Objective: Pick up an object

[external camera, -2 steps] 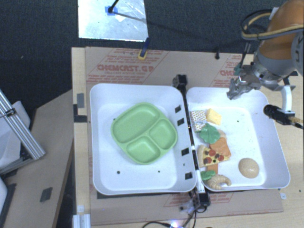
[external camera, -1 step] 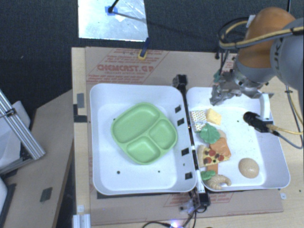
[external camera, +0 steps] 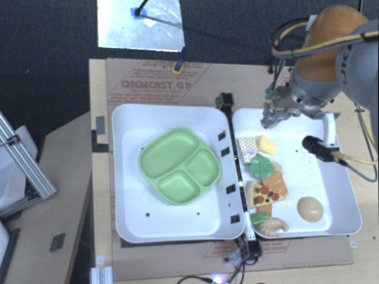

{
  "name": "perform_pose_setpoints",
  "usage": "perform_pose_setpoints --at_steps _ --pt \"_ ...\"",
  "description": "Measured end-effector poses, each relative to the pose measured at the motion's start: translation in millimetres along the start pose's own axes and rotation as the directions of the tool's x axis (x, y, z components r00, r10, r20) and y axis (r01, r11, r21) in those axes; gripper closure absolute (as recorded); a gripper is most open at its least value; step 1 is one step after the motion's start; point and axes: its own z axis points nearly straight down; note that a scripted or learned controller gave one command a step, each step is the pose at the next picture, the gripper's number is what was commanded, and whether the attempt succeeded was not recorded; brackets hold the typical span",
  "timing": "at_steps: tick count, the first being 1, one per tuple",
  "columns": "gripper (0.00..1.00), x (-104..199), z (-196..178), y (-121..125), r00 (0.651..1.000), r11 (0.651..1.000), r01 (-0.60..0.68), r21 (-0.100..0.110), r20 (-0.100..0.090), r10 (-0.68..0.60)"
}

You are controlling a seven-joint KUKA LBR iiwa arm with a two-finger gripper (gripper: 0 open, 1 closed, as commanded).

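Observation:
My gripper (external camera: 269,119) hangs over the far left corner of the right bin (external camera: 340,185), with nothing seen in it. Just in front of it lie a yellow cheese wedge (external camera: 267,145) and a checked cracker (external camera: 246,149). Further forward along the bin's left side are a green leafy piece (external camera: 261,166), a pizza slice (external camera: 270,189) and a croissant (external camera: 270,224). A tan bread roll (external camera: 310,209) rests near the front right.
The left bin (external camera: 127,158) holds a green divided plate (external camera: 179,165). A black-clipped divider (external camera: 235,164) runs between the bins. A shiny foil sheet (external camera: 140,16) lies beyond the bench's far edge. The right bin's middle and right floor is bare.

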Motion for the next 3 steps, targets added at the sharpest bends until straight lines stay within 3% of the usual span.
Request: perform_pose_setpoints --at_steps 1,2,3 --pt "1.0 -4.7 4.8 -15.0 1.0 1.0 -0.006 0.003 0.001 0.006" --pt "1.0 2.5 -13.2 -9.6 1.0 1.0 -0.001 0.0 0.0 0.001" --pt "1.0 -6.5 6.5 -8.8 1.0 1.0 -0.006 0.003 0.001 0.006"
